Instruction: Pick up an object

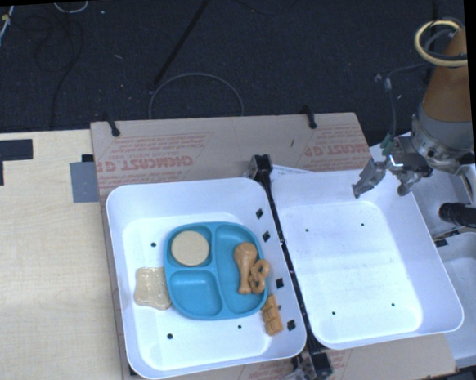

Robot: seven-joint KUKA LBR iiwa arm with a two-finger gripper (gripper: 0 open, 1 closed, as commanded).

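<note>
We see the arm (pixel 448 95) at the right edge of the view, its gripper (pixel 382 179) hanging over the upper right corner of the right bin (pixel 372 330). The two fingers (pixel 365 182) stand apart, spread open, with nothing between them. The left bin (pixel 134 226) holds a blue tray (pixel 199 295) with three compartments. In the tray's upper left compartment lies a round tan disc (pixel 190 248). In the long right compartment lies a brown piece (pixel 250 268), knobbly and twisted; it may be a pretzel or a bit of pastry, but the view is too coarse for us to say. A pale tan slab (pixel 152 288) rests on the bin floor, touching the tray's left edge. A small brown chunk (pixel 272 315) lies just beside the tray's lower right corner, near the divider between the bins. Both bins sit on a cardboard sheet (pixel 218 150).
</note>
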